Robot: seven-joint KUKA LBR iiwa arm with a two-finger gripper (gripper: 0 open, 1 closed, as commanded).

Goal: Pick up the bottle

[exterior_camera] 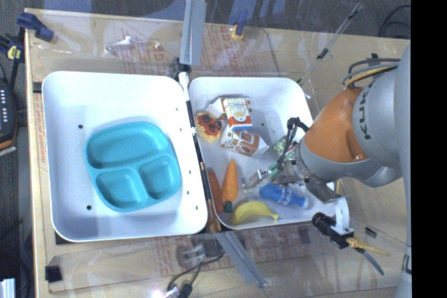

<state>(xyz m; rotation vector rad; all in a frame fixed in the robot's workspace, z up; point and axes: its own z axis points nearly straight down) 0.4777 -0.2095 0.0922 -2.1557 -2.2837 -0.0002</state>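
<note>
The bottle (pixel 284 196) is blue and lies on its side near the front right corner of the right bin (pixel 297 95). My gripper (pixel 274 171) hangs low inside that bin, just behind the bottle and very close to it. The grey arm with its orange band (pixel 335 136) reaches in from the right and covers the bin's right wall. I cannot make out whether the gripper touches the bottle.
In the right bin a yellow banana (pixel 254 212) lies in front of the bottle, a carrot (pixel 230 180) and a brown sausage (pixel 214 190) to its left, and a snack carton (pixel 238 125) and pizza slice (pixel 208 126) at the back. The left bin (pixel 63 101) holds a blue divided tray (pixel 133 165).
</note>
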